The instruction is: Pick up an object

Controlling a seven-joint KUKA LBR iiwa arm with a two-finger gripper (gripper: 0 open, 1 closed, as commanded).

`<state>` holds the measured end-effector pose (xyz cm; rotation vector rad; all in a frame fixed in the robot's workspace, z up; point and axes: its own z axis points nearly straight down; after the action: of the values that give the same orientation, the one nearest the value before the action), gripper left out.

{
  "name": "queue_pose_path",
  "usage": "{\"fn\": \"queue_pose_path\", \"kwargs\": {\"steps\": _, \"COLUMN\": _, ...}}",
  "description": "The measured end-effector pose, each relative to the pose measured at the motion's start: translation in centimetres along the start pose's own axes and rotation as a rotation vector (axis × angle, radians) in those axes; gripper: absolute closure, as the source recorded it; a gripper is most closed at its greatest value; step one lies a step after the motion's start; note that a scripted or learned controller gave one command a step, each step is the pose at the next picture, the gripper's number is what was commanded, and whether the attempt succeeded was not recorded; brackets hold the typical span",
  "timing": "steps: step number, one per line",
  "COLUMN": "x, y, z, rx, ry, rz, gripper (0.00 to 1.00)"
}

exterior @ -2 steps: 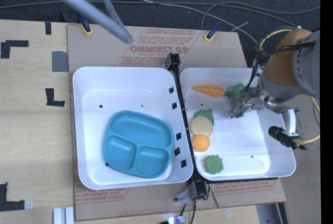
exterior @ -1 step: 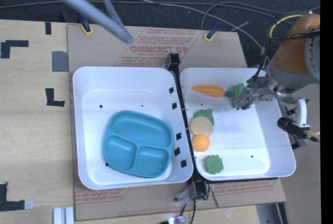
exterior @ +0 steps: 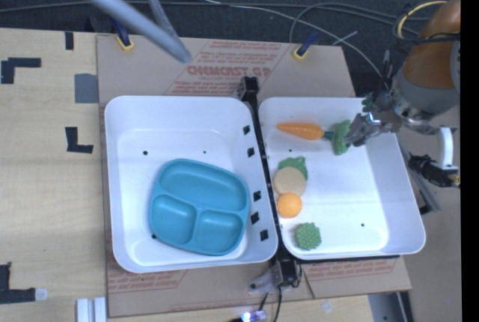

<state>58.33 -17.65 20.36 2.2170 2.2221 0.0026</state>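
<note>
Bench: tan wood surface with a cardboard sheet under two shallow white plastic bins. Left bin holds a blue three-compartment plastic tray. Right bin holds the pickable items: orange toy carrot with green leafy top at upper middle, a green-and-beige round piece, an orange ball, a green broccoli-like piece. Grey arm's gripper sits at right, just beside the carrot's top. Jaw state: cannot tell. Step: approach/grasp, looks unfinished. Next: confirm grip on the carrot, then lift straight up.
</note>
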Motion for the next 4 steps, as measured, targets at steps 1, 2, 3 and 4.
{"fn": "queue_pose_path", "kwargs": {"steps": 1, "x": -0.9, "y": -0.3, "z": -5.9, "rx": -0.002, "ry": -0.002, "rz": 0.001, "gripper": 1.00}}
{"fn": "queue_pose_path", "kwargs": {"steps": 2, "x": 5.1, "y": -1.3, "z": -4.6, "rx": 0.005, "ry": 0.002, "rz": -0.003, "gripper": 1.00}}
{"fn": "queue_pose_path", "kwargs": {"steps": 3, "x": 10.9, "y": -3.1, "z": -4.7, "rx": 0.006, "ry": 0.002, "rz": -0.004, "gripper": 1.00}}
{"fn": "queue_pose_path", "kwargs": {"steps": 4, "x": 16.4, "y": -4.7, "z": -3.3, "rx": 0.007, "ry": 0.002, "rz": -0.004, "gripper": 1.00}}
